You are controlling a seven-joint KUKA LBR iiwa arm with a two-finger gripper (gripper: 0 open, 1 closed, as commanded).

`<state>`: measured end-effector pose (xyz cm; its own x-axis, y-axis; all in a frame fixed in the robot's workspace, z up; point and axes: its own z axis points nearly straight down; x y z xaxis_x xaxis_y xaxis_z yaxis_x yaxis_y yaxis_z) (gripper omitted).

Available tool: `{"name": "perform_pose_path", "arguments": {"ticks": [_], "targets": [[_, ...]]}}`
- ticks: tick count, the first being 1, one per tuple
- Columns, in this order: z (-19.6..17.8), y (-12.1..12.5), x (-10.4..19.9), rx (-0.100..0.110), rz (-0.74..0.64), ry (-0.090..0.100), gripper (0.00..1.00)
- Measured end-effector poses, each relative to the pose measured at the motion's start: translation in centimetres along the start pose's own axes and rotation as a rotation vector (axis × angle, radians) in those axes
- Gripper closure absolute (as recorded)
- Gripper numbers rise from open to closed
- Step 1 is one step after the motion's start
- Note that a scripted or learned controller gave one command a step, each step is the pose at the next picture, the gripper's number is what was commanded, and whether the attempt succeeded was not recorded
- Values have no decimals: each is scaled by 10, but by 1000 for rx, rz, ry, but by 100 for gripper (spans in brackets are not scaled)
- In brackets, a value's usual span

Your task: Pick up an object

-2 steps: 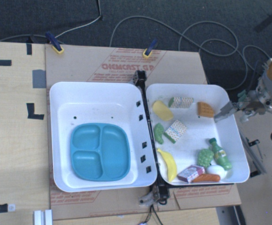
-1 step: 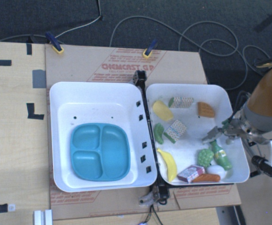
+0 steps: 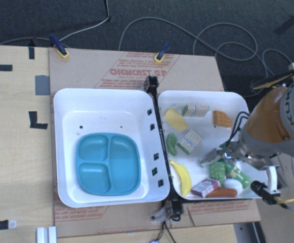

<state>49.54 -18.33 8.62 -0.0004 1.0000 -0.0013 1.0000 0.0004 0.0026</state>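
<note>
The gripper (image 3: 212,158) hangs low near the right bin's (image 3: 238,99) front edge; its state I cannot tell. The green toy (image 3: 218,170) beneath looks light, knobbly, best pinched across its middle.

Blue tray (image 3: 109,164), yellow banana (image 3: 181,176), white bins (image 3: 66,105)

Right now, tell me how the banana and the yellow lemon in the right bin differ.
The banana is long and curved; the lemon is short and rounded. The banana lies at the right bin's near edge beside the divider, the lemon towards its far side. The banana is nearer the pink box. Both are yellow and lie apart from the end effector.
</note>
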Motion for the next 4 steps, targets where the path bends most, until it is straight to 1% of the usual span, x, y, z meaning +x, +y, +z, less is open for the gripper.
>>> {"name": "perform_pose_path", "arguments": {"ticks": [1,2,3,4], "targets": [[-10,1,-1,-4,0,-4,100],[-98,3,100,2,-3,3,100],[-98,3,99,4,-1,2,0],[-87,43,-5,5,1,0,0]]}}
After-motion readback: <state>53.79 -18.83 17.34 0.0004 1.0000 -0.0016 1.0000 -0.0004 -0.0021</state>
